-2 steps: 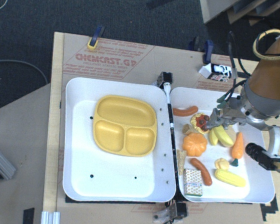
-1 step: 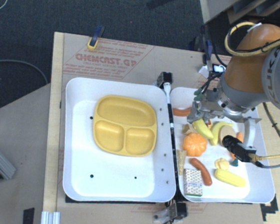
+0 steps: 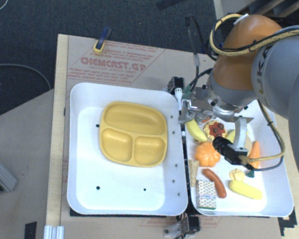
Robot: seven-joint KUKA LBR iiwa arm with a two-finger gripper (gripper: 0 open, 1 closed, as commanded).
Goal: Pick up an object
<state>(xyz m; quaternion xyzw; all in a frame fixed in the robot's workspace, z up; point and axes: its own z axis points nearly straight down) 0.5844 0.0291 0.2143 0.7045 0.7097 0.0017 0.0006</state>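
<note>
From my remote seat I read this as the approach step of the pick: the grey arm with its orange band hangs over the right-hand shallow white plastic bin, and the tool sits low over the far end of that bin, above the cluster of toy food. Whether the tool is apart or together I cannot tell, since the wrist body hides it from above, and I see nothing clearly gripped. The candidates for the pick all lie in that right bin: a small orange pumpkin-shaped toy near the middle wall, a yellow banana-like piece just beyond it, a reddish-brown sausage-shaped toy nearer the front, a small patterned packet beside it, a pale yellow corn-like piece, and an orange carrot-like piece towards the outer side. A dark cable or black part crosses just beside the pumpkin. The left-hand white bin carries a mustard-yellow three-compartment plastic tray, well apart from the arm. In my judgement the next move calls for a straight descent onto one piece, most likely the banana or what lies beneath the wrist, keeping clear of the middle wall and the crowded neighbours; then closing and lifting.
</note>
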